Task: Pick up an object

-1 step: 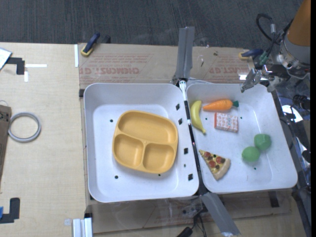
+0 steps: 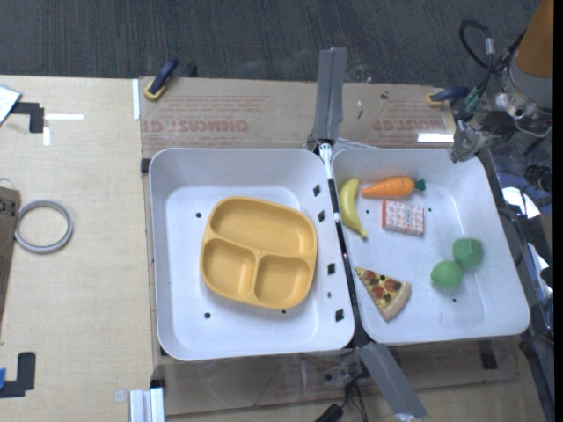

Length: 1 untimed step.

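Wooden counter, two white bins; tool above right bin's far-right corner, finger state unclear; carrot nearest, long axis crosswise.

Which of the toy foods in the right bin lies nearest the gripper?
The carrot: it lies at the bin's far side, closest to the gripper at the top-right corner; the banana, pizza slice and green pieces lie farther.

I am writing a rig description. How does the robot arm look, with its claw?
The arm shows an orange band above a grey wrist. Black cables loop beside it. The claw is dark grey metal, with small blue-green parts near its mount.
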Available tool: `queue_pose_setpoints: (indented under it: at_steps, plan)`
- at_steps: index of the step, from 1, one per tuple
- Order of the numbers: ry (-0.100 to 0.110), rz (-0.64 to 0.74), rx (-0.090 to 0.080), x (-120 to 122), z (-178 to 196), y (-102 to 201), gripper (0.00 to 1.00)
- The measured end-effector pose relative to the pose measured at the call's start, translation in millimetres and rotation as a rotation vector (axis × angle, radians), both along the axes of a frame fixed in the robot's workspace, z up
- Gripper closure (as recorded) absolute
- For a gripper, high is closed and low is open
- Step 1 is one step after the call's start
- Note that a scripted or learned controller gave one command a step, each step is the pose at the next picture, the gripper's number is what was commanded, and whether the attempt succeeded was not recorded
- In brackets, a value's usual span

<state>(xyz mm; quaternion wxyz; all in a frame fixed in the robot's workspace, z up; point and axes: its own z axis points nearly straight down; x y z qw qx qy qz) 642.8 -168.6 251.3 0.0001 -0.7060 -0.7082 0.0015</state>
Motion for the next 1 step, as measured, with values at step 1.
queue_pose_setpoints:
  at_steps: [1]
  plan:
    - [-0.002,0.012,0.000,16.5,63.0,51.7,1.00]
